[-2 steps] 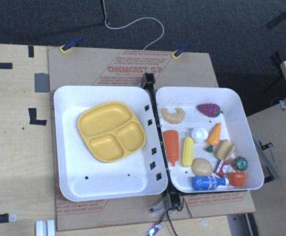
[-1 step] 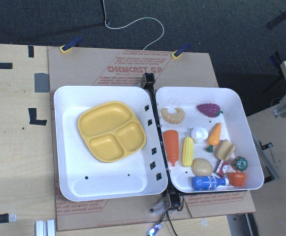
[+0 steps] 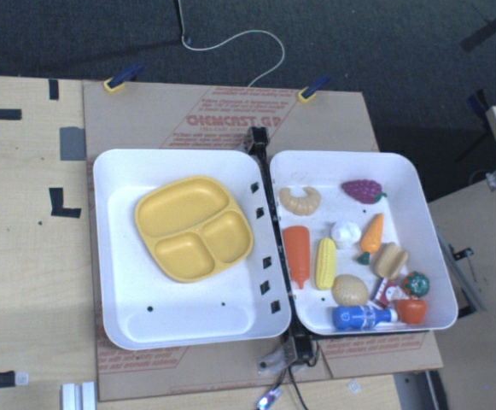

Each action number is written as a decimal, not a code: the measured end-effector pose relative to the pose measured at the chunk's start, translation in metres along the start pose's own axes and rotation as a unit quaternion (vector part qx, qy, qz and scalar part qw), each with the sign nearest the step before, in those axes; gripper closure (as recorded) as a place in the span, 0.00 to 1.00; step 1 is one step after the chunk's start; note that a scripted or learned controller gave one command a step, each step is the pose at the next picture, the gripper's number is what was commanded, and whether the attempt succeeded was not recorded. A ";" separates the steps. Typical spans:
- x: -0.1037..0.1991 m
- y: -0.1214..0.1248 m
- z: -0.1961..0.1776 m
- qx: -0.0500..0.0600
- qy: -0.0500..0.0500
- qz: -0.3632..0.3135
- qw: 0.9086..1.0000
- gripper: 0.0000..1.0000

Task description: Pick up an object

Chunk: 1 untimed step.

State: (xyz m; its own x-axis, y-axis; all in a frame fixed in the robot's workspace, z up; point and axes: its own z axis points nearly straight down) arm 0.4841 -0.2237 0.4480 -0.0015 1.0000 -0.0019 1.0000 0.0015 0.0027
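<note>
We take the yellow corn cob [image 3: 325,263] as our landmark; it lies near the middle of the right white bin [image 3: 428,220]. All the small objects that could be picked lie in this bin, around the corn.

- Just left of the corn lies a long orange-red piece [image 3: 296,254], parallel to it and close to the wall between the bins.
- Above and left of the corn rests a pale curved pastry [image 3: 300,200].
- Above and right of it, well apart, is a purple bunch of grapes [image 3: 363,190].
- Just up-right of the corn sits a small white object [image 3: 345,232]; we cannot tell what it is.
- Further right of the corn is a small orange carrot [image 3: 371,233], tilted, and below the carrot a brown bun-like piece [image 3: 390,260].
- Just below-right of the corn is a tan potato [image 3: 349,289], perhaps touching it.
- Below the corn, along the near wall, lies a blue bottle [image 3: 360,317] on its side, with a red piece [image 3: 411,312] at its right end.
- A round green and red thing [image 3: 416,284] sits above this red piece.

Far left of the corn, the left white bin [image 3: 111,229] carries a yellow divided plate [image 3: 195,227]. Both bins stand on a cardboard sheet [image 3: 230,118] on the wooden worktop [image 3: 26,229]. A white cable [image 3: 230,45] curls on the dark floor far above the corn.
</note>
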 end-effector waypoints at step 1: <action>0.000 0.000 0.031 0.003 0.001 0.001 1.000 1.00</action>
State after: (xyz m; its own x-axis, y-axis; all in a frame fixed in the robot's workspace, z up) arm 0.4838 -0.2236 0.4170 -0.0001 1.0000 -0.0004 1.0000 0.0001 -0.0026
